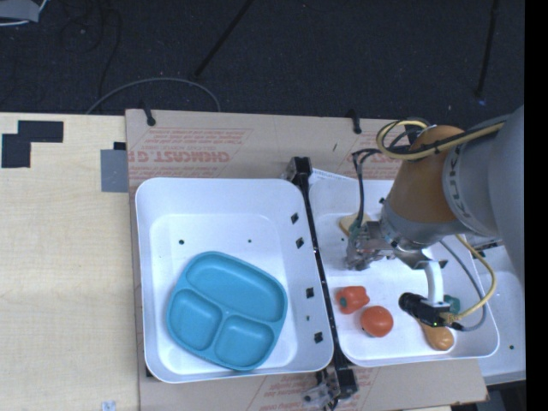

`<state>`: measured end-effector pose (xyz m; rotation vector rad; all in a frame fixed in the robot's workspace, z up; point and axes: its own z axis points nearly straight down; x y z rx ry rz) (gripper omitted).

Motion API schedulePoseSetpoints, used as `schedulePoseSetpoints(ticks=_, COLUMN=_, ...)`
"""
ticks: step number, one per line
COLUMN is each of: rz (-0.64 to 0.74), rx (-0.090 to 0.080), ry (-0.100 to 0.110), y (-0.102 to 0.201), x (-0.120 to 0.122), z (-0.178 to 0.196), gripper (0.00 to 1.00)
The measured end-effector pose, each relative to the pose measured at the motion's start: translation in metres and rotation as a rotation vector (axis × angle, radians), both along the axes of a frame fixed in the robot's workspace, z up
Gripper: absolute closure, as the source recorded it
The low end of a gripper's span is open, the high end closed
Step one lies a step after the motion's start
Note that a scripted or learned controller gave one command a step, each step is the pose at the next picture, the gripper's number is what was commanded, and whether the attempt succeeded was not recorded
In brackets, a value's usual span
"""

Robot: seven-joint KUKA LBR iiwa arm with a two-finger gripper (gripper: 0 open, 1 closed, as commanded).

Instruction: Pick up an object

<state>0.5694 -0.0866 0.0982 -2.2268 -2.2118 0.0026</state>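
Where the jaws hang, the right bin's inner wall [330,259] stands near.

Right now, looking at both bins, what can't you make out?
1. Camera view: the yellow thing at the back of the right bin, mostly hidden by the tool; kind unclear.
2. Camera view: that bin's back right corner, covered by the arm.
3. Camera view: the orange thing in front, too small to identify.
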Motion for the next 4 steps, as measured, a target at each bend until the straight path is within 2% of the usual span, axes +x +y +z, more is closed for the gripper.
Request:
schedulePoseSetpoints(ticks=2, rz=0.006, rx=-0.002, ry=-0.006, y=-0.011, x=0.009, z=0.113, gripper=1.00)
schedulePoseSetpoints(ticks=3, rz=0.007, rx=-0.001, ry=-0.003, y=-0.013, x=0.009, z=0.130, gripper=1.00)
schedulePoseSetpoints(ticks=4, rz=0.010, rx=0.001, ry=0.003, y=0.035, x=-0.013, z=0.119, gripper=1.00)
